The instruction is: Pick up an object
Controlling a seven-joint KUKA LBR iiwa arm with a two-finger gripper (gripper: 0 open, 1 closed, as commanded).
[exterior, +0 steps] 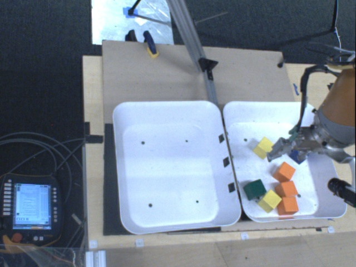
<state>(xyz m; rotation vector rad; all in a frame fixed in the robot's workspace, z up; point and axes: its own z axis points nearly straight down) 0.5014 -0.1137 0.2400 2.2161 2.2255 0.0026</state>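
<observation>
You're looking down at a tan bench [167, 71] on dark carpet, w/ two shallow white bins side by side. The left bin [169, 166] sits mid-frame; the right bin [245, 118] touches it along one edge, joined by small dark clips. A grey pole [186, 24] slants in from the top and ends at a black clamp near where the bins meet. At top left lies a shiny foil-like sheet [114, 10] w/ a bit of blue tape; just below it, on the bench's far edge, rest a black item and a blue-and-yellow one, too small to identify. Bottom left, off the bench, a handheld control screen [30, 207] glows, w/ cables looping around it.

The blocks are all in the right bin, toward its near right part. Count: 3 orange, 2 yellow, 1 green, and a bit of a blue one. An orange block [285, 172] lies just below the claw; two more orange blocks [287, 197] sit stacked close together nearer you. A yellow block [263, 147] is just left of the claw; another yellow block [270, 201] touches the green block [255, 189] near the bin's front. The blue piece [296, 157] peeks out right under the claw.

The arm comes in from the right, orange band visible. The claw [283, 149] hangs low over the right bin; you can't tell if its prongs are apart or together.
</observation>
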